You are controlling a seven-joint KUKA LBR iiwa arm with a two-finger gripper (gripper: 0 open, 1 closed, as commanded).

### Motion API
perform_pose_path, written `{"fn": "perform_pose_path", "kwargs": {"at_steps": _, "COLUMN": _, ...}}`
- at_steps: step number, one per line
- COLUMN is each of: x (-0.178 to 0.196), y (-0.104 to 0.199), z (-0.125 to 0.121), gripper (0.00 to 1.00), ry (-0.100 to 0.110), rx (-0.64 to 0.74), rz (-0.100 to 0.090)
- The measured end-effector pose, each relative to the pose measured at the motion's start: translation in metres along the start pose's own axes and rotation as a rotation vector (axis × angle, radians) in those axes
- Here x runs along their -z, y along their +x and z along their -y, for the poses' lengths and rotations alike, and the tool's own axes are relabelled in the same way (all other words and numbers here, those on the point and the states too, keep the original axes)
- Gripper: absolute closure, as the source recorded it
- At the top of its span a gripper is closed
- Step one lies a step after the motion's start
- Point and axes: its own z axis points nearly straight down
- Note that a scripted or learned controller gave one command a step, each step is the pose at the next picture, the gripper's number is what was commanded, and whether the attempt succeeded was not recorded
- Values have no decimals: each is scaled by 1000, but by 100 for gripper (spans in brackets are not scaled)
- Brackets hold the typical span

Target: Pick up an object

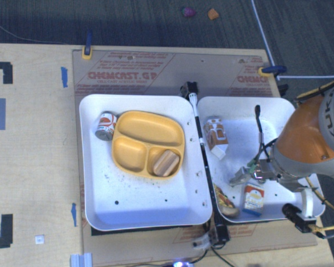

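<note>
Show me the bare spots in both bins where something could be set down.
Left bin: the floor below the yellow divided tray, toward the near rim, is bare. Right bin: the strip between the brown carton and the far rim is open. The near end is crowded by the gripper, small carton and wrapper.

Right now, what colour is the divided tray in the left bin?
Yellow divided tray, seen in the camera view.
</note>
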Motion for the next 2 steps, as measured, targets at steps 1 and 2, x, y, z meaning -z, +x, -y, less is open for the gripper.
{"fn": "perform_pose_path", "kwargs": {"at_steps": 1, "x": 11, "y": -6, "z": -2, "gripper": 100, "ry": -12, "rx": -5, "rz": 15}}
{"fn": "perform_pose_path", "kwargs": {"at_steps": 2, "x": 11, "y": -5, "z": -2, "gripper": 0, "ry": -12, "rx": -5, "rz": 14}}
